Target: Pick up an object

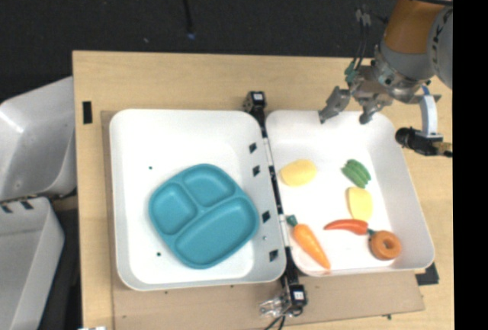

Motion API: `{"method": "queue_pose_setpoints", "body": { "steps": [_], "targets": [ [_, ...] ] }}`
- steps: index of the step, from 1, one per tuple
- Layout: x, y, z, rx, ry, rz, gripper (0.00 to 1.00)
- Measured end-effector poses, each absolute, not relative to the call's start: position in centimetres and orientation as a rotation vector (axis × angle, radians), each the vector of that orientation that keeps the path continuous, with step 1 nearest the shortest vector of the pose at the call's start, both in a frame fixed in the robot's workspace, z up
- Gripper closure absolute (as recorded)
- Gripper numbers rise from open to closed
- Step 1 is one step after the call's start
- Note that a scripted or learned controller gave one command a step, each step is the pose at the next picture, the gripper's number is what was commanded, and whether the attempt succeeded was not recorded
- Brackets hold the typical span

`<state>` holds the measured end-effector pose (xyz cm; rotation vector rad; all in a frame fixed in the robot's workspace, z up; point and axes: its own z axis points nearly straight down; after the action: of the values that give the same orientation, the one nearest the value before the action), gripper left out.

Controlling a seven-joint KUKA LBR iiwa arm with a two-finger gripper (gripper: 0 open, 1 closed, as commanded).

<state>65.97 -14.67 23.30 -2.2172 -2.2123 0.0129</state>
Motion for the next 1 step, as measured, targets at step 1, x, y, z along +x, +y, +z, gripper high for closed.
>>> {"method": "queue_pose_setpoints", "body": {
  "steps": [1],
  "targets": [
    [66.21, -14.65, 24.21, -2.223, -2.222, -0.002, 0.00]
  ]
}}
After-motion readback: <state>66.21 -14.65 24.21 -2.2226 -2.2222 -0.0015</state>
